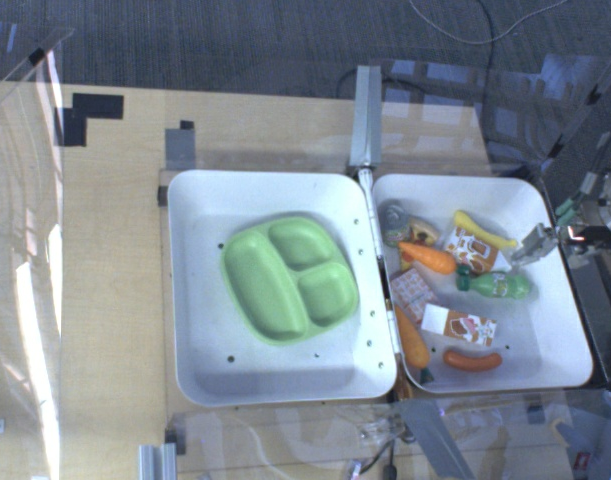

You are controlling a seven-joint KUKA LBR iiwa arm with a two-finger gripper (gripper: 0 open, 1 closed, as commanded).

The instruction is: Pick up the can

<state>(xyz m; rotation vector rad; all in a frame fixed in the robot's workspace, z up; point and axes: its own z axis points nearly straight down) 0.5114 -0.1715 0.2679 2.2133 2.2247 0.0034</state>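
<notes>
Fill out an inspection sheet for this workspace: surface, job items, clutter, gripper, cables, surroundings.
Surface: wooden bench with left bin and right bin side by side.
Job items: can lying in the right bin's far-left corner.
Clutter: green divided plate in the left bin; banana, carrot, green bottle, sausage, small cartons in the right bin.
Gripper: gripper at the right bin's right rim, apart from the can.
Cables: white cable on the floor.
Surroundings: grey carpet, clear panels.
</notes>
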